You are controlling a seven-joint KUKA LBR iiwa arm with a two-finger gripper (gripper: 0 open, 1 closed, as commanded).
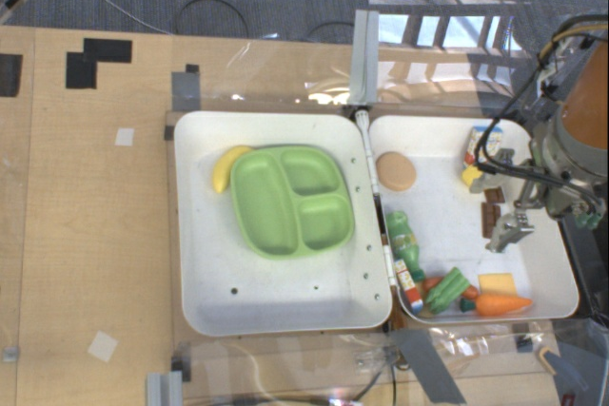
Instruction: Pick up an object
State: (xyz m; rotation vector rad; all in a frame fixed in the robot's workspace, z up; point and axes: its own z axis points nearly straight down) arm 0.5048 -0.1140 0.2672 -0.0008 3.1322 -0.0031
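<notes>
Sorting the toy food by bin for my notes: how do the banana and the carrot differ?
The banana is yellow; the carrot is orange. The banana lies in the left bin, partly tucked under the green divided plate; the carrot lies in the right bin, in full view near its front edge, beside a yellow block. Both lie flat, away from the gripper.

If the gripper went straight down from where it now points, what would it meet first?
Probably the bare white floor of the right bin beneath the gripper, just right of the brown bar; depth is hard to judge.
</notes>
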